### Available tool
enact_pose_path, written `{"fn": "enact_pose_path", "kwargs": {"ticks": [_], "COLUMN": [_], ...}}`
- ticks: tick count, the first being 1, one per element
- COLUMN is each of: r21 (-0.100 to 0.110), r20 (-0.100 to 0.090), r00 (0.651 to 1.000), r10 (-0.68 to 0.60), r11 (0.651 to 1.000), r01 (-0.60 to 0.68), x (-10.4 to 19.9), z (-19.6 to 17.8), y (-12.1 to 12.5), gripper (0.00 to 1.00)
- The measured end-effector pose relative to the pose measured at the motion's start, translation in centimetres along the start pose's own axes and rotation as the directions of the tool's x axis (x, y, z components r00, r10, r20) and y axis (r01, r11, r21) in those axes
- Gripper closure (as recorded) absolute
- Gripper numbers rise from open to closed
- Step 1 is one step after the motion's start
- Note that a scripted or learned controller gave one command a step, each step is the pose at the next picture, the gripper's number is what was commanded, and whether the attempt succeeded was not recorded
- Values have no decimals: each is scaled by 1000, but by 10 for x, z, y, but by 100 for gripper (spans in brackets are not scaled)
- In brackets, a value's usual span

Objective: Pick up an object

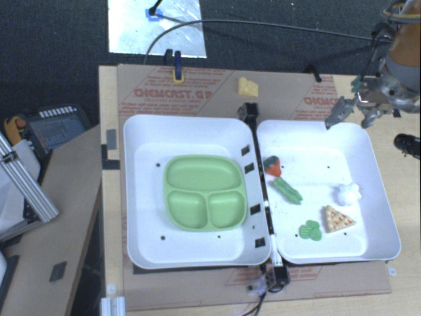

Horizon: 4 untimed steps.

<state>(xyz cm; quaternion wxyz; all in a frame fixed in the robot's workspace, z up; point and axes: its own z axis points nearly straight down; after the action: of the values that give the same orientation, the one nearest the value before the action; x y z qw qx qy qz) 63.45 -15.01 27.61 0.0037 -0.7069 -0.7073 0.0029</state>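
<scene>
We see a big brown bench (197, 91) with two flat white bins on it, side by side. The left bin (141, 176) has a green tray (204, 191) with three parts lying in its middle. The right bin (358, 170) has small toy foods in it.

The grey robot arm (404, 51) comes in at the top right corner. Its gripper (353, 112) hangs over the far right edge of the right bin, well apart from the toys. We see its two fingers spread apart, and they hold nothing.

Now the little things in the right bin. A long green veggie (287, 190) lies near the bin's left side. Just above it sits a red and orange piece (272, 166). A yellow-brown wedge shaped like a triangle (338, 218) lies lower down on the right. A white fluffy lump (347, 193) sits just above the wedge. A small green bumpy piece (310, 230) lies just left of the wedge.

A small yellow block (248, 86) sits on the bench behind the bins.
</scene>
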Motion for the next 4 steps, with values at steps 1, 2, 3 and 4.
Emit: {"fn": "enact_pose_path", "kwargs": {"ticks": [1, 2, 3, 4], "r21": [-11, -8, -6, -7], "r20": [2, 2, 1, 1], "r00": [1000, 1000, 1000, 1000], "r10": [-2, 0, -1, 0], "r11": [1000, 1000, 1000, 1000], "r01": [2, 0, 1, 0], "x": [0, -9, -7, -9], "z": [-7, 40, 103, 166], "y": [2, 1, 2, 4], "gripper": [0, 0, 0, 0]}}
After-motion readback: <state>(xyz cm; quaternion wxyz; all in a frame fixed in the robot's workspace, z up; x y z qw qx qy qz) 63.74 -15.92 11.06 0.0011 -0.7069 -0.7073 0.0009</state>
